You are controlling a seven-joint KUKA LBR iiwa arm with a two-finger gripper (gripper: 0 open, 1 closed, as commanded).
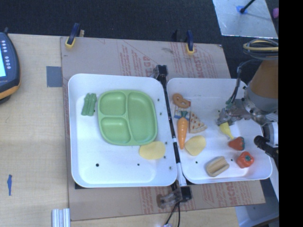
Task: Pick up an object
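Hand (226, 122) on yellow toy (226, 130)

Arm (263, 86) reaches in from right, wrist lowered.

Yellow obj (226, 129), tilted, R bin, mid-right

Both bins (75, 126) white. Divided plate (128, 117) light green, bean pods (88, 104) darker green. Carrot (182, 131) orange with green top. Two pale yellow lumps (152, 150), (195, 145). Pretzel (181, 100) brown. Bread roll (217, 166) tan. Strawberry (236, 143) red, tomato (245, 160) red-orange, maybe a pepper. Arm (265, 79) grey, orange band.
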